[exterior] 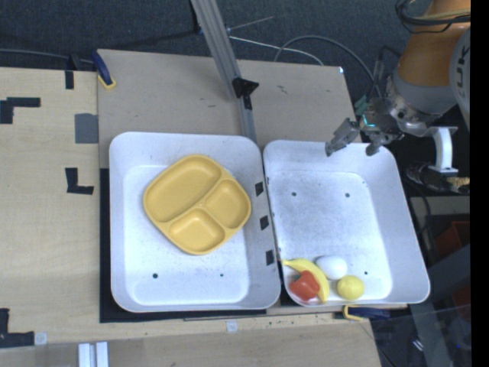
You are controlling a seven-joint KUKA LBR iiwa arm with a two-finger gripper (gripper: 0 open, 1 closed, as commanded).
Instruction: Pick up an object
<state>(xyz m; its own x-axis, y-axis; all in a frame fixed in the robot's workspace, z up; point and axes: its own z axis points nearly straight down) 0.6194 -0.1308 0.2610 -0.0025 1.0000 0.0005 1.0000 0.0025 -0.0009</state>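
Gripper is hovering over the right bin's far rim, fingers spread apart, grasping nothing. Banana, red object, white egg and yellow ball are lying clustered in that bin's near corner. Yellow divided plate is sitting in the left bin.

A robotics lab: plywood bench (tape-marked), loose cables, two white bins.

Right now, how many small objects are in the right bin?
4, all clustered at its near edge: a yellow banana, a red piece against it, a white egg, and a yellow ball. More could hide beneath.
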